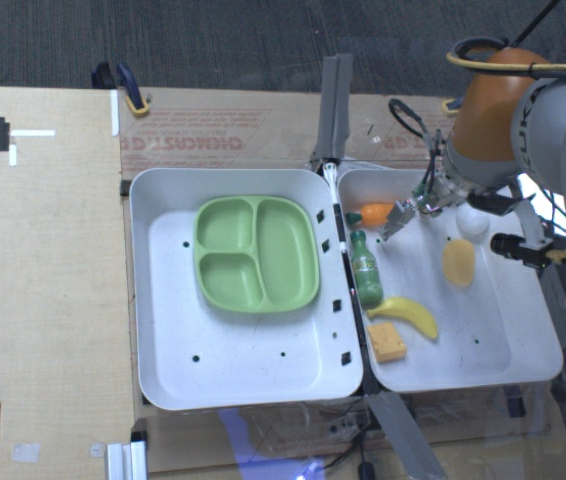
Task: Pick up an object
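The arm [523, 118] is reaching in from the right, its gripper [403, 218] hanging low over the far left part of the right bin [493, 358], just beside the orange carrot [373, 213]; how its grip stands I cannot tell. A green bottle [366, 268] is lying along that bin's left wall, with a banana [408, 315] and a yellow sponge [387, 343] nearer, and a pale yellow lemon-like piece [458, 263] further right. A green divided plate [257, 254] is sitting in the left bin [163, 348].
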Tool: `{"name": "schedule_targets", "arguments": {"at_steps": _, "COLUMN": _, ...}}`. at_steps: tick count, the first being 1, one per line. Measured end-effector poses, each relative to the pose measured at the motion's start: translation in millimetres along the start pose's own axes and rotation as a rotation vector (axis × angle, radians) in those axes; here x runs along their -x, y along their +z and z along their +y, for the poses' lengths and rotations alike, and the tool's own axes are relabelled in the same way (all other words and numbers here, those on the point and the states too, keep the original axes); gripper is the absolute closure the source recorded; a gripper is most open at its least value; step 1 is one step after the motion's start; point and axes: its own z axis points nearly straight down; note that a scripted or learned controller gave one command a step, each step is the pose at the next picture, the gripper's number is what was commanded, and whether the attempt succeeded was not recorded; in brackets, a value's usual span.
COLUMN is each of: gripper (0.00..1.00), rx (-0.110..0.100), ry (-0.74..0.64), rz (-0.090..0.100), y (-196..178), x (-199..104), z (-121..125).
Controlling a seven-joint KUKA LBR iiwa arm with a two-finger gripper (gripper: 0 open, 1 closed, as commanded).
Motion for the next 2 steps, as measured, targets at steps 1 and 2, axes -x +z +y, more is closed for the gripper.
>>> {"name": "schedule_targets", "arguments": {"at_steps": 1, "gripper": 0.0, "rx": 0.0, "ry": 0.041, "rz": -0.001, "y": 4.4, "x": -11.4, "z": 14.3}}
{"name": "schedule_targets", "arguments": {"at_steps": 2, "gripper": 0.0, "rx": 0.001, "ry": 0.067, "rz": 0.0, "y": -3.3, "x": -12.8, "z": 15.0}}
